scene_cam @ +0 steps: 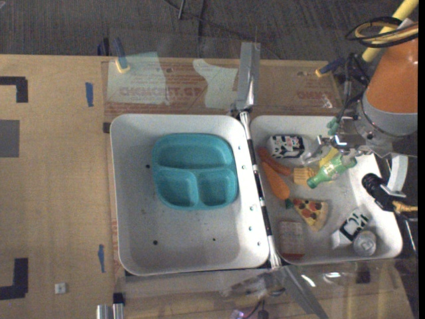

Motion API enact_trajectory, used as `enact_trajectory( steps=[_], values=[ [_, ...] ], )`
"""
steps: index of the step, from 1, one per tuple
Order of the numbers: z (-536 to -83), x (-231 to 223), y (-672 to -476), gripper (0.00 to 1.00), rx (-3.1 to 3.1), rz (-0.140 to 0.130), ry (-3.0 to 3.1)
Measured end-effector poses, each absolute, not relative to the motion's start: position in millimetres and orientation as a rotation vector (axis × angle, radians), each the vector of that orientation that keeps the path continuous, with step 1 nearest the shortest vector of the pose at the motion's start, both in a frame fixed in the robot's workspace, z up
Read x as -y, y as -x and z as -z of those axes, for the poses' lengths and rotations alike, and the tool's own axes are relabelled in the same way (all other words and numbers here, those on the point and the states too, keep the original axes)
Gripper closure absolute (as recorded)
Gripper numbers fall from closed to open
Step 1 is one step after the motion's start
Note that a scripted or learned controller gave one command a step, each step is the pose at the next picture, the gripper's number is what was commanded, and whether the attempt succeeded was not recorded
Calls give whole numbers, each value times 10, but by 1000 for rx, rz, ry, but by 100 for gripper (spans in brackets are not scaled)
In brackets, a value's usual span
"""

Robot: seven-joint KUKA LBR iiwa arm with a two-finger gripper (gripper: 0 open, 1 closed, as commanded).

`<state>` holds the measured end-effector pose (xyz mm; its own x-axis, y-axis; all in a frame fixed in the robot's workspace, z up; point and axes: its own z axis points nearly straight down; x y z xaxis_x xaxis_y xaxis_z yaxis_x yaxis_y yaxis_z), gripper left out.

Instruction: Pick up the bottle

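The green bottle [330, 171] lies tilted in the right bin [392, 248], its neck pointing down-left toward a yellow brush [303, 175]. My gripper [337, 146] hangs right over the bottle's upper end, at the end of the grey arm with its orange band [393, 78]. The gripper's metal parts overlap the bottle's upper right end, and a yellow piece [327, 156] sits between them. Whether the bottle is touched or gripped I cannot tell from this angle.
The right bin also holds a black-and-white cow-patterned item [287, 145], two orange carrots [275, 177], a pizza slice [311, 211], a small carton [354, 226] and a silver can [364, 244]. A teal divided plate [194, 170] lies in the left bin [126, 198].
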<state>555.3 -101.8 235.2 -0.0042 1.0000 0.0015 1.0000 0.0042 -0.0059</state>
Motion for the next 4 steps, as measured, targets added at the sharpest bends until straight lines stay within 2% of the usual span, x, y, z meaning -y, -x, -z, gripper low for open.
enact_trajectory(
  steps=[1, 2, 3, 4],
  values=[
    [-2049, 1454, -5674, 0, 2186, -4, 2249],
    [-1009, 2022, -5779, 0, 2115, -1, 2319],
    [-1087, 2025, -5789, 100, 2116, -1, 2318],
    [-2247, 1599, -5689, 100, 2099, -4, 2334]
  ],
)
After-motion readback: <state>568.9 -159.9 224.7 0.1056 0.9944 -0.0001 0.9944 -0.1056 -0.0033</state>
